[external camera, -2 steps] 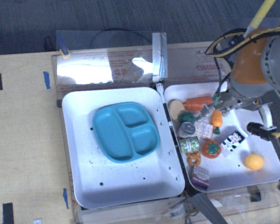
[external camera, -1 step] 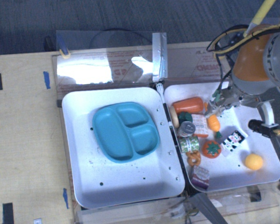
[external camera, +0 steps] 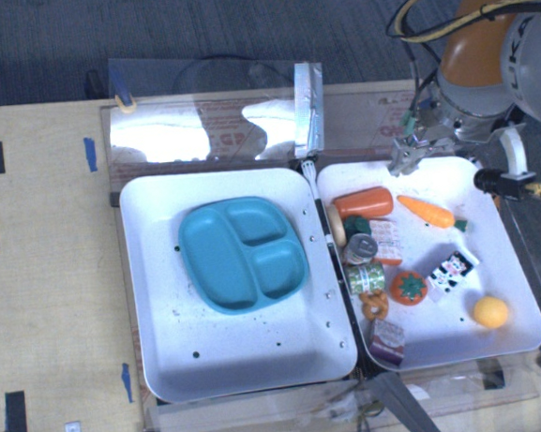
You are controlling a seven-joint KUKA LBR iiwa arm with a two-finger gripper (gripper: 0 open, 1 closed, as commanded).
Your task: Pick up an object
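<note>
Two white bins are set side by side on the bench. One blue tray occupies the left bin. One sausage, one carrot, one can and one yellow ball are among the clutter in the right bin. The jaws hover at its far edge; their state cannot be told.

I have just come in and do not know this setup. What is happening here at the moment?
A grey robot arm reaches in from the right, with its gripper over the far edge of the right bin. That bin holds small items: a carrot, an orange ball, a can and others. The left bin holds a blue divided tray. Nothing looks picked up yet.
</note>
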